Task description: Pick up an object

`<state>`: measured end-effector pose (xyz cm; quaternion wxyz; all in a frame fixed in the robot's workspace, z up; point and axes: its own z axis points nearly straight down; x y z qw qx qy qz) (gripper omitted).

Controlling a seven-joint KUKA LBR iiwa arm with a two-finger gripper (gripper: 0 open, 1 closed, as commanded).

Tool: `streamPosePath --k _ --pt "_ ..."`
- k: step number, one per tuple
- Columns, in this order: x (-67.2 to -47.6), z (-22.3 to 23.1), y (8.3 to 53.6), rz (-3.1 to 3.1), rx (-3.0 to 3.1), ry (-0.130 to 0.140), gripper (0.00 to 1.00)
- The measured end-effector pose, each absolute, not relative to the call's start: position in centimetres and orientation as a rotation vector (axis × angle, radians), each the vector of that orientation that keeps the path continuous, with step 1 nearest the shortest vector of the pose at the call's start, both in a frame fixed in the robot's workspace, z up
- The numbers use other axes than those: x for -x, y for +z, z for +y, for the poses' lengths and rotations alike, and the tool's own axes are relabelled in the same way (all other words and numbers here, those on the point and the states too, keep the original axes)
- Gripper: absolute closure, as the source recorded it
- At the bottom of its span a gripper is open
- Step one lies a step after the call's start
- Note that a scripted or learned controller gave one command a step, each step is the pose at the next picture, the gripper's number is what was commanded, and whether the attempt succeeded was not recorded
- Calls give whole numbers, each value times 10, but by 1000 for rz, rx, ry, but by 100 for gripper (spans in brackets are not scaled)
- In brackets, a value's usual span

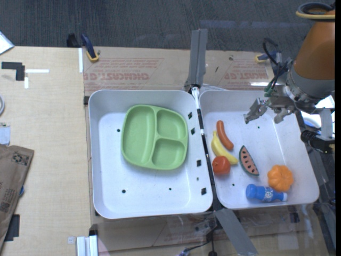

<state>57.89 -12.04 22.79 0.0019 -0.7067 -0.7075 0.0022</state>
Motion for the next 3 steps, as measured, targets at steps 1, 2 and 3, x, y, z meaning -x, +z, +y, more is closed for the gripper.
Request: streamPosePath --k 1,2,3 --pt "-573 -98 98 -2314 2118 5 0" --pt "-573 -100 104 -2308 2120 9 100" --pt "-654 -82 189 -1967 2448 8 100"
